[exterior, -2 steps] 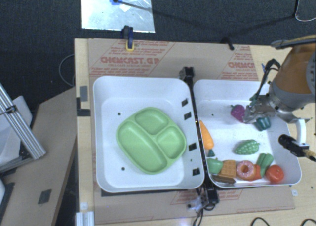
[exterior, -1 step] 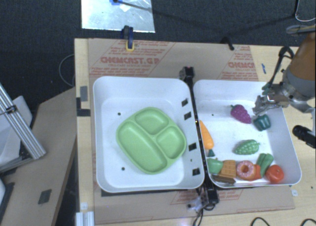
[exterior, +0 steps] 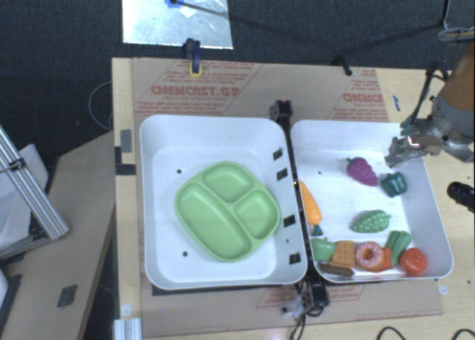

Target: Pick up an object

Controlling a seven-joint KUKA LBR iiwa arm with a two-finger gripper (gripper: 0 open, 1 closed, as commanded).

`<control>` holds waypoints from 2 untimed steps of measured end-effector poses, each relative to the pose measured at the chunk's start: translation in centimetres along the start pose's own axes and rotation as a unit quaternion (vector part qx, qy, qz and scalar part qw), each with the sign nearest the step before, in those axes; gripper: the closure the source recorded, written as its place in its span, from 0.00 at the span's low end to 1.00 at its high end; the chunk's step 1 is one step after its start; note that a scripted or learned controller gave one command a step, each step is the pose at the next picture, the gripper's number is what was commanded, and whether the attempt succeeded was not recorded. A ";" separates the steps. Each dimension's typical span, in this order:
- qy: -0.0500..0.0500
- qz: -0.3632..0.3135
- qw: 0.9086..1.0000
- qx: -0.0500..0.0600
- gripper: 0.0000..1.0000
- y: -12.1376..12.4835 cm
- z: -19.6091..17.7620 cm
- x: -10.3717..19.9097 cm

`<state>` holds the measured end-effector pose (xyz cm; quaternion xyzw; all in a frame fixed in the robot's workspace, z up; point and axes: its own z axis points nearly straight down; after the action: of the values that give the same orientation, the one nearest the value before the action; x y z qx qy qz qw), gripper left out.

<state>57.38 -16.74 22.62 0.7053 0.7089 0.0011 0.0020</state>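
Observation:
My gripper (exterior: 399, 151) hangs over the far right side of the right bin (exterior: 334, 138), just above and right of the purple grapes (exterior: 362, 171) and above a dark green pepper (exterior: 393, 183). Nothing shows between its fingers. Lower in that bin lie a green grape bunch (exterior: 370, 221), an orange carrot (exterior: 309, 203), a pink donut (exterior: 369, 255), a red tomato (exterior: 413, 260), a green vegetable (exterior: 398, 242) and a waffle-like piece (exterior: 342, 252).
The left bin (exterior: 171, 138) holds a light green divided plate (exterior: 226, 211). A black clamp (exterior: 283, 111) sits where the two bins meet at the back. Cardboard lies under both bins.

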 end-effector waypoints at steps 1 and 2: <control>0.001 -0.003 1.000 0.001 1.00 0.1 -0.5 5.7; 0.002 -0.003 1.000 0.002 1.00 0.6 0.3 11.6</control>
<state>57.89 -5.17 22.30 0.7033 0.7109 0.0014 -0.0005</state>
